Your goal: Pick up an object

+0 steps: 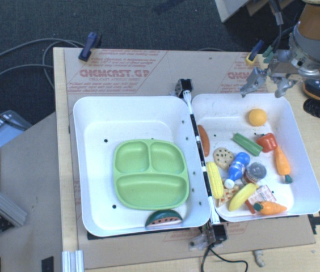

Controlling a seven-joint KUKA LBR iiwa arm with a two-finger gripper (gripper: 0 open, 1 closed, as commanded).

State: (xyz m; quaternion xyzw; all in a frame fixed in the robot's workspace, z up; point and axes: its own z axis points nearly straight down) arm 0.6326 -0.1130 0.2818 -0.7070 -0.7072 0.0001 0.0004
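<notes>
Camera view, looking down at a slant: a grey arm with an orange band reaches in from the right, and its jaws [266, 87] hang spread apart with nothing between them, above the far rim of the right bin [306, 169]. Just below the jaws, nearest of all, sits an orange ball [257, 117]. Further below lie a green pod [246, 144], a red pepper [266, 142] and a carrot [282, 163], then a blue bottle [238, 166], a cookie [223, 157], a corn cob [214, 179] and a banana [241, 197]. Down and well to the left of the jaws, the left bin [92, 152] holds a green divided plate [150, 173] and a watermelon slice [164, 218]. Both bins rest on the counter [120, 72].
</notes>
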